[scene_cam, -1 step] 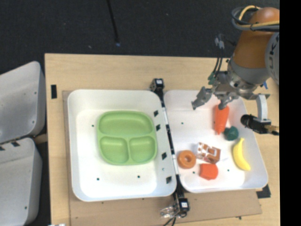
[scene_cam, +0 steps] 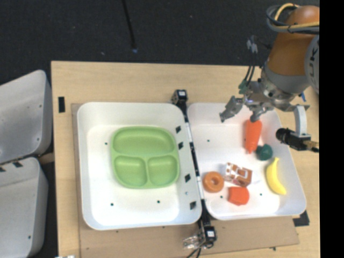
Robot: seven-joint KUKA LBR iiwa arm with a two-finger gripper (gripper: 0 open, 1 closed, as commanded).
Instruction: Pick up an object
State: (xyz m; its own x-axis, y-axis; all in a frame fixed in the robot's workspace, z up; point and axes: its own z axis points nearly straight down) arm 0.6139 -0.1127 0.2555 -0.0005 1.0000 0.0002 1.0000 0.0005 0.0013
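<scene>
The arm is reaching in over the far right corner of the right bin (scene_cam: 215, 112), and the gripper (scene_cam: 244, 110) is hanging above that bin's back part. Its fingers are standing wide apart: one finger (scene_cam: 231, 109) is splaying out toward the divider between the bins, the other is sitting just above the carrot's top. Nothing is lying between them.

The carrot (scene_cam: 252, 135) is lying just in front of the gripper, its upper end under the nearer finger and its body running away from the gripper toward the bin's front. It is off to the side of the gap between the jaws, not inside it.

Beside the carrot's lower end a dark green round piece (scene_cam: 264, 152) is resting, and the banana (scene_cam: 276, 177) is lying just past that. Farther from the carrot, near the bin's front, are sitting a doughnut (scene_cam: 213, 182), a brown-and-white block (scene_cam: 238, 173) and a red piece (scene_cam: 238, 195).

The left bin (scene_cam: 97, 117) is holding a green divided plate (scene_cam: 144, 156).
</scene>
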